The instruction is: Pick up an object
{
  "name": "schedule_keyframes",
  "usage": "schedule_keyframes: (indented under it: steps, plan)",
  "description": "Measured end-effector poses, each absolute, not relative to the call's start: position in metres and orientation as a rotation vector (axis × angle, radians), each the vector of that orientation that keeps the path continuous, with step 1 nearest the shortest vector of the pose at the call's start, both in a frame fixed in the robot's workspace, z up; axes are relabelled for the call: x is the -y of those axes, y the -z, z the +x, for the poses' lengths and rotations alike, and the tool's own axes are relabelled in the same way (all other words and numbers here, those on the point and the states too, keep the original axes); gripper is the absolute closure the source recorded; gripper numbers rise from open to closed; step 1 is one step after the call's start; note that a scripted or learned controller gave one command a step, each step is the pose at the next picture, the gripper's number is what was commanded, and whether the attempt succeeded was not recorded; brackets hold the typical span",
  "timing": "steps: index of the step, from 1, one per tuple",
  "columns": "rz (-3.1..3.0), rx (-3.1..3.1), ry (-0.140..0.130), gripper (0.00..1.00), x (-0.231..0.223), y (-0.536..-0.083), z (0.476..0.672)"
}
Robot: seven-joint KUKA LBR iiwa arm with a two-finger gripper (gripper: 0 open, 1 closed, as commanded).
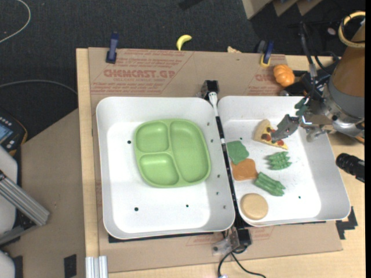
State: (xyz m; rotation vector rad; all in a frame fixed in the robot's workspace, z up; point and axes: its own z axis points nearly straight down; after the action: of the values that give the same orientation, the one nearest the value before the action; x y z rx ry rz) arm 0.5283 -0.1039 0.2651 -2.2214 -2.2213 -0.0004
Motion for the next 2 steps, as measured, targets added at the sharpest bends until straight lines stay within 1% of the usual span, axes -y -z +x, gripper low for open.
schedule_keyframes:
  steps: [1, 2]
  plan:
    - [-2.222, 2.218, -0.003, 0.00, 0.132, -0.169, 0.569]
    - [-2.219, 2.216, -0.001, 0.00, 0.089, -0.081, 0.518]
